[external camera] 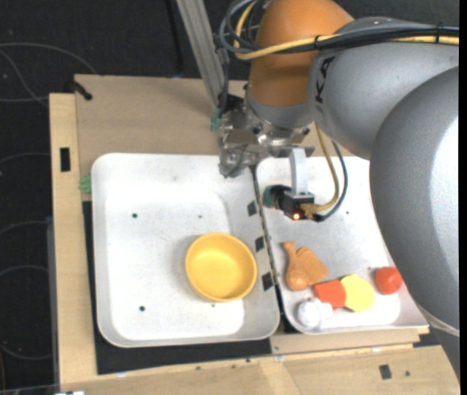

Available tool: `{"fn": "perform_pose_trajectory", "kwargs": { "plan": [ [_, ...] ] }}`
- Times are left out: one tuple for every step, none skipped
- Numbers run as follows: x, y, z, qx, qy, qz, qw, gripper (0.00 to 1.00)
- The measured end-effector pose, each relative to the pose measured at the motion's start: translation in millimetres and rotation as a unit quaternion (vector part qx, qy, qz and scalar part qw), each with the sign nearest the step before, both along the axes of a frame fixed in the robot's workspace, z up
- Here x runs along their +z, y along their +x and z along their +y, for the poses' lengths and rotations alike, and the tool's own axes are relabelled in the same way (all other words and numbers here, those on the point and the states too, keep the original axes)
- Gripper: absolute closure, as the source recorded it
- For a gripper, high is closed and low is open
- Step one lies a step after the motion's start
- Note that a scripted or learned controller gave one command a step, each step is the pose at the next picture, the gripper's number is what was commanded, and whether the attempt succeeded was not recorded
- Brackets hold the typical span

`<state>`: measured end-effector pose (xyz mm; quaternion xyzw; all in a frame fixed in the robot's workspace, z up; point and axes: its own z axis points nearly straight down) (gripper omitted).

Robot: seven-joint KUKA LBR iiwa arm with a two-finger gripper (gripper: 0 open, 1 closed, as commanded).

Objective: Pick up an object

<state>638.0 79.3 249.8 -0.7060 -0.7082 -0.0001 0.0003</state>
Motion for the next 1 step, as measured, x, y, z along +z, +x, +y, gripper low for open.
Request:
{"fn": "perform_pose_trajectory", "kwargs": {
  "plan": [
    [0.0,0.0,0.2,0.000,0.0005,0.000,1.0000,0.00]
  ]
}}
